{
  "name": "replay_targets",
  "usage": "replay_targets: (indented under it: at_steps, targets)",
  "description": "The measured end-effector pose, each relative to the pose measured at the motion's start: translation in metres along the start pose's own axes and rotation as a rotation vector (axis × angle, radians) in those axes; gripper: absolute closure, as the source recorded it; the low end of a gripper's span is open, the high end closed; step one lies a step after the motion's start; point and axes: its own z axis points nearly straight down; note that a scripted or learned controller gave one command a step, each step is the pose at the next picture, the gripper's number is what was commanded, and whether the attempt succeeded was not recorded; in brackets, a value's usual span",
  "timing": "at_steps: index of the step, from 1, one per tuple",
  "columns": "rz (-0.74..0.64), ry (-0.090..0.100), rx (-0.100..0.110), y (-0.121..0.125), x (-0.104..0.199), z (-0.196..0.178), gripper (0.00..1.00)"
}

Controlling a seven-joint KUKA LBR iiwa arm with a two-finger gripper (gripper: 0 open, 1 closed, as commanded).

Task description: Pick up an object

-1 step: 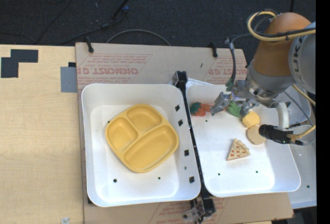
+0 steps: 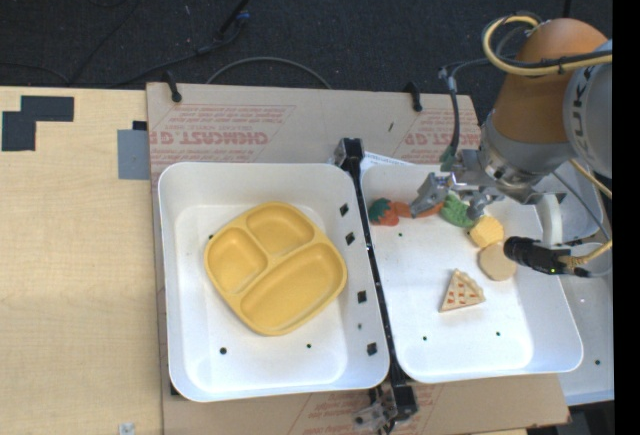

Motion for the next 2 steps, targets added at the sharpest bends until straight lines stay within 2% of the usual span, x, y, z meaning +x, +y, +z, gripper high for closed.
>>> replay_targets:
  at_steps: [2]
  targets:
    - [0.0,0.0,0.003,0.003,-0.002,0.091,0.0]
